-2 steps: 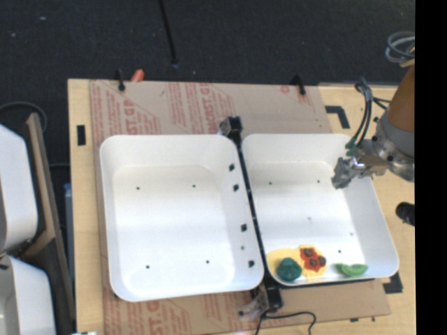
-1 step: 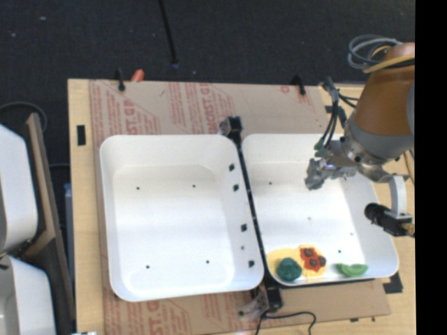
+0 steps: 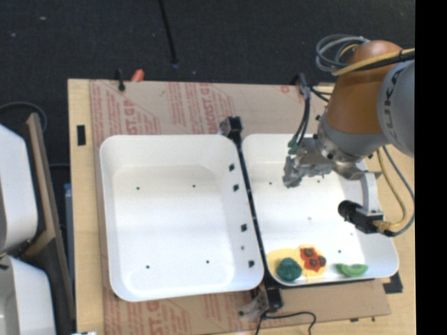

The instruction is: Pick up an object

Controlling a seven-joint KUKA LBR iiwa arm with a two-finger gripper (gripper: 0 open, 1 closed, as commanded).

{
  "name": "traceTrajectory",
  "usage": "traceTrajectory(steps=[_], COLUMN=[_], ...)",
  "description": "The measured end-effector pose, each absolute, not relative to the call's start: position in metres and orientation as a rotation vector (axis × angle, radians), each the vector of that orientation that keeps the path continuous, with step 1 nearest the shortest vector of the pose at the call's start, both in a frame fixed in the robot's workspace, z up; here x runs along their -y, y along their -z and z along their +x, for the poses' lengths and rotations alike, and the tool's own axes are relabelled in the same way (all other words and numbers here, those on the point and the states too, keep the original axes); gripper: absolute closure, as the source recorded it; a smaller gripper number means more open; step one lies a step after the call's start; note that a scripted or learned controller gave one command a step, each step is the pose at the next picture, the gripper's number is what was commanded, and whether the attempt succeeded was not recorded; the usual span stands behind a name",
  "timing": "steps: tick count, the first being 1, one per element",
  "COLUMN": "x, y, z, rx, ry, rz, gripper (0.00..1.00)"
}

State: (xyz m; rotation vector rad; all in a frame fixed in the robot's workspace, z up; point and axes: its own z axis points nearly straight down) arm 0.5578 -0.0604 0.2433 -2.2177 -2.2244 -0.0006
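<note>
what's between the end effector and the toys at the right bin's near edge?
Bare white bin floor. In the camera view the end effector hangs over the right bin; the teal ball, yellow-red toy and green piece sit along the near edge.

The arm runs off the frame's right side, its base out of sight, and covers the right bin's upper right corner. The gripper, mid-right, is too blurred to read. At the lower right, a yellow piece lies partly under a red-and-black object too small to identify.
</note>
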Motion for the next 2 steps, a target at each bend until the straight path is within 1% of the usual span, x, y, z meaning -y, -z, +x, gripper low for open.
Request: traceTrajectory(steps=[1, 2], x=[0.013, -0.045], y=[-0.233, -0.226], z=[0.566, 0.574], rx=[2.224, 2.225], ry=[0.0, 0.001], rz=[-2.218, -2.216], gripper=[1.0, 1.0])
